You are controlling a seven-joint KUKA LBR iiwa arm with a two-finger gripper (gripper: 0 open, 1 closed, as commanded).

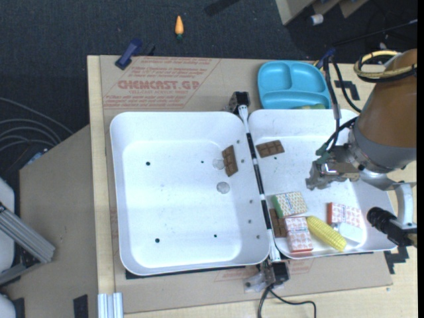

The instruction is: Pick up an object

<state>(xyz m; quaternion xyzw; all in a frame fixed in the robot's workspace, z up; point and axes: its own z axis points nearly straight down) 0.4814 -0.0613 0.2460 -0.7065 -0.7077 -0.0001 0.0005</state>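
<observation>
Red lettering reading "CHEMCAST G P" is printed on the brown paper-faced sheet (165,78) that covers the table (106,270) behind the bins. The table is set over dark carpet (59,32), on which a small orange item (179,25) and a blue item (128,53) are seen. A blue divided tray (291,85) is placed behind the right bin (291,138). A brown chocolate-like bar (230,160) is laid in the left bin (172,197) near its right wall, its long axis running roughly front to back. Another brown bar (269,149) lies in the right bin. A yellow corn cob (326,233) is found in the front of that bin, angled diagonally, between printed boxes (291,204). The jaws of the gripper (326,172) are held above the right bin's floor, with nothing seen between them; their width cannot be told.
</observation>
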